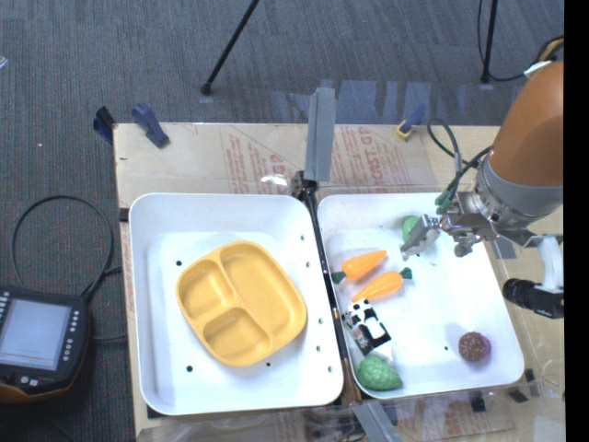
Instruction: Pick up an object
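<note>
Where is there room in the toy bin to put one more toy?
Bare floor lies in the right bin between the carrots and the brown ball. The left edge is crowded: carrots, black-and-white toy, green toy.

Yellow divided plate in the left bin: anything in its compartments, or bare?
Bare. The yellow plate lies flat in the left bin, and all three compartments show plain yellow.

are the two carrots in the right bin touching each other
Apart. The camera view shows white bin floor between the upper carrot and the lower carrot.
</note>
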`<state>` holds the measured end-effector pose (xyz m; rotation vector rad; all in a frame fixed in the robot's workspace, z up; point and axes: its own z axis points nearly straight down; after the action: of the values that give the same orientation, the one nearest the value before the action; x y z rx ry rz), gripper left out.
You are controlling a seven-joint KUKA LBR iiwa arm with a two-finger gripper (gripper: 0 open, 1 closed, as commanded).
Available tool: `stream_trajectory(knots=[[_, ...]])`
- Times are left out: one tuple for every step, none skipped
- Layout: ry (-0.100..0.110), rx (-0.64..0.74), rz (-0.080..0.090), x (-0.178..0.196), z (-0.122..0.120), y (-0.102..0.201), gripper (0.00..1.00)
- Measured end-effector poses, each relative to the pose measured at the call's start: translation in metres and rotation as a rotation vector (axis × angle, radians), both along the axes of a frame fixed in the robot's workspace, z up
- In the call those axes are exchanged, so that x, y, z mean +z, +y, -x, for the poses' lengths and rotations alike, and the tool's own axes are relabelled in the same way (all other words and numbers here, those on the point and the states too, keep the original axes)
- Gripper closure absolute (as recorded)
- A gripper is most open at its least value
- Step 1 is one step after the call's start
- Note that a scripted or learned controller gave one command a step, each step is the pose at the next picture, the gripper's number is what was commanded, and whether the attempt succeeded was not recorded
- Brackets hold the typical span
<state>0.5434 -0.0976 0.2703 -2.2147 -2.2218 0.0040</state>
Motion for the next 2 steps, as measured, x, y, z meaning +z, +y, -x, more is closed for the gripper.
stream_trajectory(knots=[[0.007,0.013,-0.001,-0.086,-0.048,-0.002,0.0],[0.001,0.068,-0.001,-0.185,-0.053,-0.01,0.0]])
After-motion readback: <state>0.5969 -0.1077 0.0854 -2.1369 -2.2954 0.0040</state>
